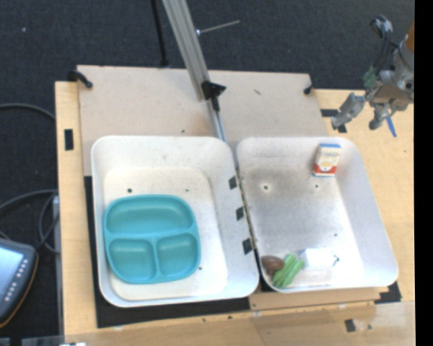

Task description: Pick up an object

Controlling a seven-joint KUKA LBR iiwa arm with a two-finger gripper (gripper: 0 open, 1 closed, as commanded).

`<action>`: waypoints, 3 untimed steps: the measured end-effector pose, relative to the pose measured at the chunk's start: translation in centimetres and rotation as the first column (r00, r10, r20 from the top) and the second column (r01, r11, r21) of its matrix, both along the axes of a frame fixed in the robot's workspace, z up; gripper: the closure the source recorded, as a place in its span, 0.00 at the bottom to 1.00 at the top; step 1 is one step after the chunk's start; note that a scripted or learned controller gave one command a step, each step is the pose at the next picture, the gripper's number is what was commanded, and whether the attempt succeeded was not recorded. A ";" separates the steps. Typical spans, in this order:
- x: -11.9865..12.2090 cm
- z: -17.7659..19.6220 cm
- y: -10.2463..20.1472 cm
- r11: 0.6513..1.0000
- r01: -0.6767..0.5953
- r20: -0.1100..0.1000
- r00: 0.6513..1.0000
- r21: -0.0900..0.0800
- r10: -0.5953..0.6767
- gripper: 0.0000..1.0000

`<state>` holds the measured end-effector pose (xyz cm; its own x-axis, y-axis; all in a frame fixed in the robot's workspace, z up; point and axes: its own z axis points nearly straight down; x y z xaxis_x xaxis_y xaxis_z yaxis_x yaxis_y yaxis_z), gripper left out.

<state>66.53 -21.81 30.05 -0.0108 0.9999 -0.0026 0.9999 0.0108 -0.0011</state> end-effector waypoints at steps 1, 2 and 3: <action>0.0 1.2 -0.1 1.000 -0.004 0.002 1.000 -0.004 0.004 1.00; 2.3 -9.9 3.9 1.000 0.008 -0.005 1.000 0.003 -0.008 1.00; 2.3 -16.0 9.1 1.000 0.006 -0.004 1.000 0.004 -0.006 1.00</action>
<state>68.82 -12.75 14.06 -0.0049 1.0000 0.0014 1.0000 0.0049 -0.0048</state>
